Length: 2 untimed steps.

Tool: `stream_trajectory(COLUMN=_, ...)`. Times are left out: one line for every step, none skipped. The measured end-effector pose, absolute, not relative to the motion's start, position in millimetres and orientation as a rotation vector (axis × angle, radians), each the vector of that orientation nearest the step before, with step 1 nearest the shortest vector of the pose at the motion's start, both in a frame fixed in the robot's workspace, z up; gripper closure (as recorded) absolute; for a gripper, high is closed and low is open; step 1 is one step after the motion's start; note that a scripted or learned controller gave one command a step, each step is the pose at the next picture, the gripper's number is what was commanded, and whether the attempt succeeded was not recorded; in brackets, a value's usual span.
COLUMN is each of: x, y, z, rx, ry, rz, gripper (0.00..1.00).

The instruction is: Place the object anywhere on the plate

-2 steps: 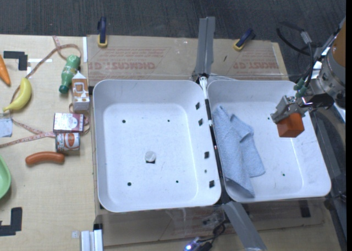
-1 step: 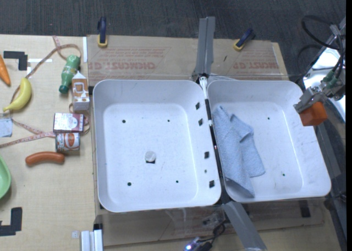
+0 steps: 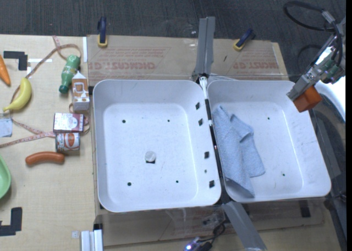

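Your arm (image 3: 306, 91) sits parked at three o'clock — clear of both bins. The blue cloth (image 3: 236, 148) lies crumpled in the right bin (image 3: 300, 151); I cannot tell the tool's state.

You have open floor across most of the left bin (image 3: 110, 134) around the small grey disc (image 3: 150, 157), while the crumpled blue cloth (image 3: 237, 148) (lying against the divider side) crowds the right bin's (image 3: 300, 151) left part.
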State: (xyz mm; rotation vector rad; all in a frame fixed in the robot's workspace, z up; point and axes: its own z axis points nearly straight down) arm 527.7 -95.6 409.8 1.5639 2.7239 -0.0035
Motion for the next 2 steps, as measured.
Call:
stream_trajectory(x=557.5, y=-81.6, z=408.3, rx=1.305, ry=2.857, rz=-0.003, gripper=1.0)
stream_trajectory(x=558.3, y=-200.9, z=351.0, rx=1.183, ry=2.911, rz=-0.003, gripper=1.0)
